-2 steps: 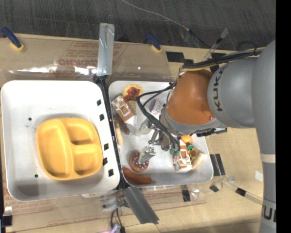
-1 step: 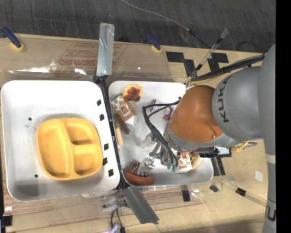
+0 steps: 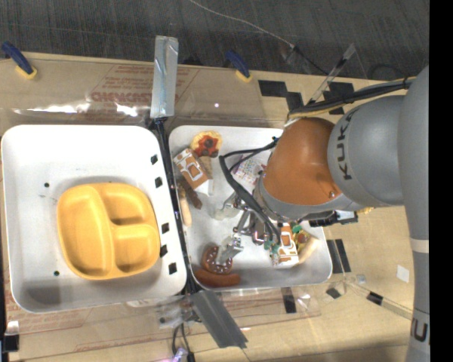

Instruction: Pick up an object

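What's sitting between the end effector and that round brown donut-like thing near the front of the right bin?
Nothing visible. The end effector hangs right over the round brown donut-shaped piece in the right white bin. A brown sausage-shaped piece lies just beside it, toward the front wall, not between them.
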{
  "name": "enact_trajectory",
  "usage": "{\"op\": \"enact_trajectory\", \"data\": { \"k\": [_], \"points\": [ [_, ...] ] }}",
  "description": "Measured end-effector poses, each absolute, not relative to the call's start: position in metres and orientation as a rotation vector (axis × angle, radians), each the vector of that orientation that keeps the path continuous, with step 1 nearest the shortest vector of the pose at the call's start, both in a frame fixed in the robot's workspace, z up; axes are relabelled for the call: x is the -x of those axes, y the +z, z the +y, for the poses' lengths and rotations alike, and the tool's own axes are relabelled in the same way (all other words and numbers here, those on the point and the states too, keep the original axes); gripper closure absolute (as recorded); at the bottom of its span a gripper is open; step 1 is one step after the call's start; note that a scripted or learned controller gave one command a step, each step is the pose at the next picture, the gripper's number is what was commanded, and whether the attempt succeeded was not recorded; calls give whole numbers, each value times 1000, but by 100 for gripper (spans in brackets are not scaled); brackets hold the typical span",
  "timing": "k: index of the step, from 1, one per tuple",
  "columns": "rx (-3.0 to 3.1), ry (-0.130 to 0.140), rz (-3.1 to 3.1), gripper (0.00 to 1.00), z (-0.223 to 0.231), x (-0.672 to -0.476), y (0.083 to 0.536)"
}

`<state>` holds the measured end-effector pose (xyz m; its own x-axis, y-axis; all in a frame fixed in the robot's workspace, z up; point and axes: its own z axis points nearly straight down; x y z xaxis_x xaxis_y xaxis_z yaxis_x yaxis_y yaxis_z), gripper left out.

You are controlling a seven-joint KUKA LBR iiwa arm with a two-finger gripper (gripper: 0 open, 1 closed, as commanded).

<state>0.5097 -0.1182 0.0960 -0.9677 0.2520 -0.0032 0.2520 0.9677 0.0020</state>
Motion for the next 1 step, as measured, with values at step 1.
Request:
{"op": "enact_trajectory", "data": {
  "k": [1],
  "points": [
    [-299,-1,3119,0,-114,-610,96]
  ]
}}
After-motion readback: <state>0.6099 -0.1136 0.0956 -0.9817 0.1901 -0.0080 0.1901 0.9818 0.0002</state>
